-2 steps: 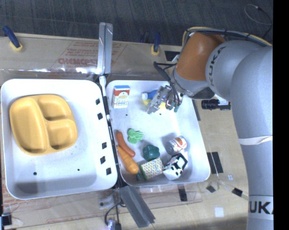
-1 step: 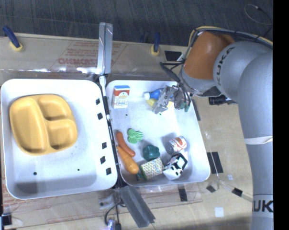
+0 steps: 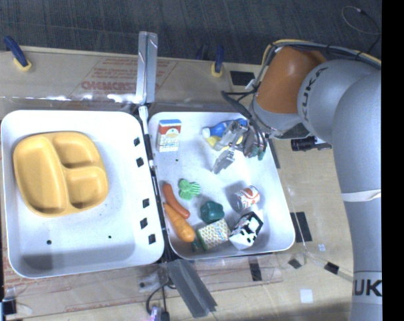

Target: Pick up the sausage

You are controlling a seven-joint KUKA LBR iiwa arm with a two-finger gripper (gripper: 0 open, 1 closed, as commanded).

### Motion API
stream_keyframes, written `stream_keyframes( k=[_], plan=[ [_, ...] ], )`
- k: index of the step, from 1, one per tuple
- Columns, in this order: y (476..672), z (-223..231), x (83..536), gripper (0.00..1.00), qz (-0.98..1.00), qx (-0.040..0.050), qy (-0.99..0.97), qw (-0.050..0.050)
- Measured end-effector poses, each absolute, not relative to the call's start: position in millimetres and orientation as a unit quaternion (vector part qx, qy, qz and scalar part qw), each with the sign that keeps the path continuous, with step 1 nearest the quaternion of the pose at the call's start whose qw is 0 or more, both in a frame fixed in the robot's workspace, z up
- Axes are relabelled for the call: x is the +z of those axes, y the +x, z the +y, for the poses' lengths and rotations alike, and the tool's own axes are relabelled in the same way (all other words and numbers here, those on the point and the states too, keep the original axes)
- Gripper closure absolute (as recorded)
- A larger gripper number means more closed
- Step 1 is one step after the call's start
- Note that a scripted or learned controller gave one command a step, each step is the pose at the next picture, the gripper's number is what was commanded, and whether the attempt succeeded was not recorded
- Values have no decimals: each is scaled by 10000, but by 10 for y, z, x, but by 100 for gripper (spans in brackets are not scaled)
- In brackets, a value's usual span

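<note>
Lying slantwise near the left wall of the right-hand shallow white bin, the slim reddish-orange plastic sausage sits well apart from the two-finger gripper, down and to the left of it in the camera view, i.e. diagonally away across the bin floor. The gripper hangs at the upper middle of that bin; whether it's spread or pressed together I can't tell, the metal parts blur w/ cabling, & nothing is visibly pinched there. Judging the step as the approach: travel toward the left wall, then descend over the sausage's mid-length. Turn the wrist so the closing line runs across the sausage's narrow width, not along it. Crowding is the catch. A stubby orange plastic carrot lies just beside the sausage's lower end, prob. touching, so aim for the upper half. A small green leafy plastic toy sits right next to it on the side nearer the gripper, so one side has little room; the bin wall hems the far side. Further from the target, a dark teal plastic lump & a patterned green-yellow box shouldn't interfere. Smooth round plastic may roll or squirt out, so close slowly, lift straight, check it's really held. The yellow divided plastic tray in the other bin is irrelevant.
</note>
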State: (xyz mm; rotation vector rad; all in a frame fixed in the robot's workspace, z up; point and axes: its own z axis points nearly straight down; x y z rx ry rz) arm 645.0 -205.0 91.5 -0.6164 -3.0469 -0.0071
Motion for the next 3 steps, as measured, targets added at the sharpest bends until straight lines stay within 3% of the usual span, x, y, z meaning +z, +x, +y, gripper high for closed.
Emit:
stream_keyframes(
  k=[1, 2, 3],
  plan=[
    [6285, -1325, 927, 0, -9972, -3, 741, 0],
    [6581, -925, 936, 0, -9930, 3, 1185, -23],
    [6113, -928, 926, 0, -9979, -1, 652, -4]
  ],
)
